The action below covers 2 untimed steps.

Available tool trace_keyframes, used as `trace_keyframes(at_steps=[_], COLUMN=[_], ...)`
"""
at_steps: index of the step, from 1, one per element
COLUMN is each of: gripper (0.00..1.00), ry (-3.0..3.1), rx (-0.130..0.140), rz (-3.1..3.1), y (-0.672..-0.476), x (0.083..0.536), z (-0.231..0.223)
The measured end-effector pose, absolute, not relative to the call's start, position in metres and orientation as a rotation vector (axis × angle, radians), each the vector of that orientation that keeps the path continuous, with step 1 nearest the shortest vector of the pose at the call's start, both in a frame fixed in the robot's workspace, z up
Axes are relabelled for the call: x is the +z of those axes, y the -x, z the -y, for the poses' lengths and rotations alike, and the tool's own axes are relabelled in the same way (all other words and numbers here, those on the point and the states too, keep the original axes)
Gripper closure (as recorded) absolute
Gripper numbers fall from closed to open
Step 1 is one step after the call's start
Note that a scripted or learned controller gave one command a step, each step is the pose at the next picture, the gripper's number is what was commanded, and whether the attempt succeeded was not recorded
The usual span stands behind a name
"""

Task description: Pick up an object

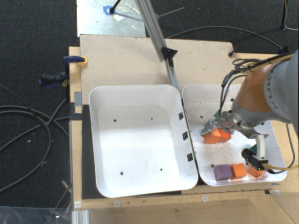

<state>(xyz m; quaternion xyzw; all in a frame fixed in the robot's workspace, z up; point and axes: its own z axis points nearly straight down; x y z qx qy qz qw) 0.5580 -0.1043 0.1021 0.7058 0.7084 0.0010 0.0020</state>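
Your two-finger gripper (214, 130) sits low in the right-hand shallow white bin (198, 97), its jaws apparently clenched on the small orange block (217, 136). Watch the lift: the hold looks off-centre, so the block could twist free and drop.

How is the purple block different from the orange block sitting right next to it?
The purple block is purple; the orange block beside it is orange. The purple block looks a bit bigger than the orange block. The purple block sits nearer the left bin, the orange block farther from it. Both are small blocks near the front edge of the right bin.
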Motion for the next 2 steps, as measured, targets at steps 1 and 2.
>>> trace_keyframes(at_steps=[1,2], gripper=[1.00,1.00], ry=[-2.202,-2.204], rx=[0.015,0.009], rz=[-2.234,-2.232], y=[-0.607,-0.680], x=[0.194,0.194], z=[0.003,-0.068])
